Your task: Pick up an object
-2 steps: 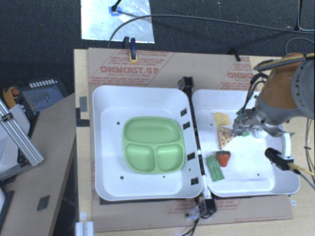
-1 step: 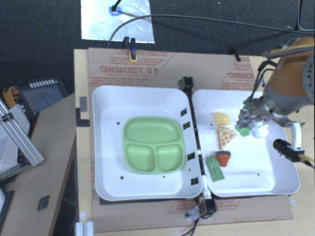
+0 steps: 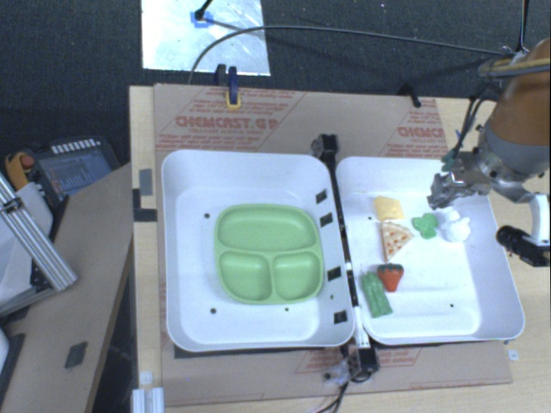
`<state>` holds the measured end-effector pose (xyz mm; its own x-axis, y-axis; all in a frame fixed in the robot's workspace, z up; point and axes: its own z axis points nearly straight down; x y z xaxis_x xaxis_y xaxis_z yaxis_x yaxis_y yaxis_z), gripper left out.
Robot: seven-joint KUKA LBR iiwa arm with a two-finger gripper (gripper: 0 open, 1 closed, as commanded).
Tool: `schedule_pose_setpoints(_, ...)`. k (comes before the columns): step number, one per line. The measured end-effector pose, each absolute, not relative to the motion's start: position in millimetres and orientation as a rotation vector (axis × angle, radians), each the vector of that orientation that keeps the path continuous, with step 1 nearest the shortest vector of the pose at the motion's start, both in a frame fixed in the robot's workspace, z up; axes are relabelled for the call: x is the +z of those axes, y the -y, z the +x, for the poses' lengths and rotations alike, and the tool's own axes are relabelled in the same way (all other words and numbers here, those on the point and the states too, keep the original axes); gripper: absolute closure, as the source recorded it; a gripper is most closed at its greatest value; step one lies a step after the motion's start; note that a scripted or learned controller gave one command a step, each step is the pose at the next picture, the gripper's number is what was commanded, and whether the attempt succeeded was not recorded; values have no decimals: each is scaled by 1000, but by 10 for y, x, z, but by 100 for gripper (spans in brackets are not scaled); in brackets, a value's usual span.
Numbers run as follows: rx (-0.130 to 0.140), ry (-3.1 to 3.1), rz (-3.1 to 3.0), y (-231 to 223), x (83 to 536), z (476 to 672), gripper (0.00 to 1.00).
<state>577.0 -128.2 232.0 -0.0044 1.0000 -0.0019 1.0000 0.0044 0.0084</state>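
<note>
White and green toy pieces (image 3: 439, 225) are lying in the right bin (image 3: 482, 317), just below the gripper (image 3: 445, 192) hanging over them; I cannot tell how its jaws are standing.

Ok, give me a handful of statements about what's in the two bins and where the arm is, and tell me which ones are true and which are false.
1. The green divided plate lies in the left bin. True.
2. The pizza slice sits on the green divided plate. False: it lies in the right bin, below the yellow piece.
3. The strawberry lies beside the green vegetable. True.
4. The gripper hangs over the left bin. False: it is over the right bin, near the small green piece and the white object.
5. The green divided plate has three compartments. True.
</note>
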Motion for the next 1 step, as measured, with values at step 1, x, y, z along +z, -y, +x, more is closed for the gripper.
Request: schedule_pose_setpoints(1,2,-2232,2213,755,2208,5633,100)
